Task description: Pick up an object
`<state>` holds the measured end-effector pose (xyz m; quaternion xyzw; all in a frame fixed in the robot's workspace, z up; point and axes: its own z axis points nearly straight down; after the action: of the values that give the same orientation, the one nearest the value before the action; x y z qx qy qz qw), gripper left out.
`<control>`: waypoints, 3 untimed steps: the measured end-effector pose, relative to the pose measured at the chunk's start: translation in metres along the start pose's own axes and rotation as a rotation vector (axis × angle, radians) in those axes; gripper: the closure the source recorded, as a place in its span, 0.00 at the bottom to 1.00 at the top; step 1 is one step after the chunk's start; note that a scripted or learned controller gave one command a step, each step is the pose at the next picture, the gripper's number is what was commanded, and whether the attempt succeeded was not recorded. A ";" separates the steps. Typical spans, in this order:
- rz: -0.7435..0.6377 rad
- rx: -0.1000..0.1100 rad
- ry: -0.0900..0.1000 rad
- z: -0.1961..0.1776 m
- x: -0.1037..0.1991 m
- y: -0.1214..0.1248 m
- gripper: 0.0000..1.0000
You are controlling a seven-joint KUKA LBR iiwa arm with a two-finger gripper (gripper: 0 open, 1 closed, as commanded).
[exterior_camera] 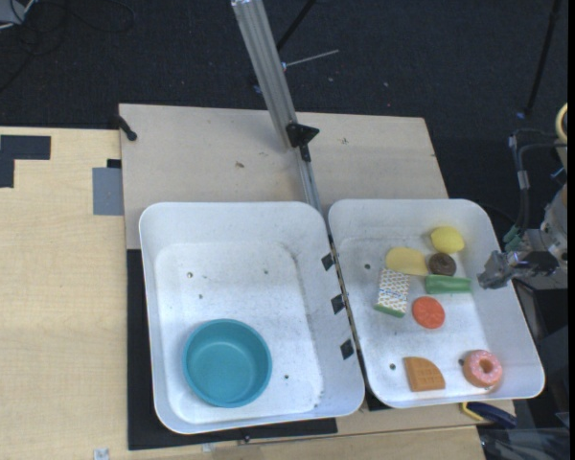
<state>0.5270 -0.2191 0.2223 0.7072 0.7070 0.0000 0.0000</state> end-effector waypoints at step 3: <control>-0.004 0.001 0.001 0.004 0.149 0.073 1.00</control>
<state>0.5995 -0.0705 0.2178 0.7057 0.7085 -0.0001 -0.0007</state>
